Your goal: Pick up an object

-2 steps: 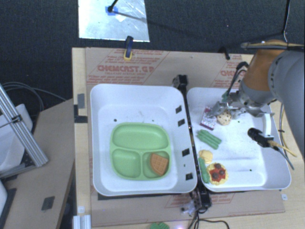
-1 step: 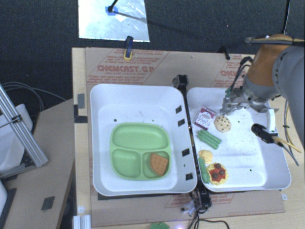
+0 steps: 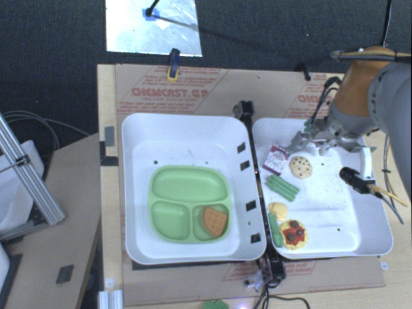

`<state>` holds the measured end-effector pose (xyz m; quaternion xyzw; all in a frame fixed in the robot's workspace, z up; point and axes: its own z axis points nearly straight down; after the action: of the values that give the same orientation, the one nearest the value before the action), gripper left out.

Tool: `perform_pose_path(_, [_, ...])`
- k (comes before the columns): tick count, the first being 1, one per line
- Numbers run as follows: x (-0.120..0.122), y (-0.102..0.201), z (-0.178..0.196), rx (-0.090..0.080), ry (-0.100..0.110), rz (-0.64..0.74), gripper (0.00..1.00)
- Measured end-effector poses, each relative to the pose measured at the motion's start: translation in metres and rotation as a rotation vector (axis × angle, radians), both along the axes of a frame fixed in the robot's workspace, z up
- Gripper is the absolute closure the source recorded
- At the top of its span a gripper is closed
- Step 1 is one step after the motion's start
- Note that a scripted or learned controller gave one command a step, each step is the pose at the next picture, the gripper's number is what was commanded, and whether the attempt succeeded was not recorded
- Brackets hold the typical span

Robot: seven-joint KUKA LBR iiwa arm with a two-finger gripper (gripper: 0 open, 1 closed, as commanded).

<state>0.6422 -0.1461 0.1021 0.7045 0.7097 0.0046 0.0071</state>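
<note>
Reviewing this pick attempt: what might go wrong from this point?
1. The gripper is at the back of the right bin, beside the small packet and the cookie. These lie close together, so going for one may knock the other.
2. The cookie looks flat, so a grasp could slip off it.
3. The green pod and yellow piece lie near the bin's left wall, which may block a grasp.

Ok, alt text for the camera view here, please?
The gripper hangs at the far end of the right bin, close to a cookie and a small packet. The left bin holds a green divided tray with a waffle.
</note>
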Motion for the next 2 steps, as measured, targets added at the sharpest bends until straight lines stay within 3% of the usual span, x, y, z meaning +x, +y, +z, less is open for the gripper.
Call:
perform_pose_path(1, [0.029,-0.024,0.05,0.001,0.009,-0.002,0.0])
perform_pose_path(2, [0.027,-0.063,0.093,0.0,0.01,-0.008,0.0])
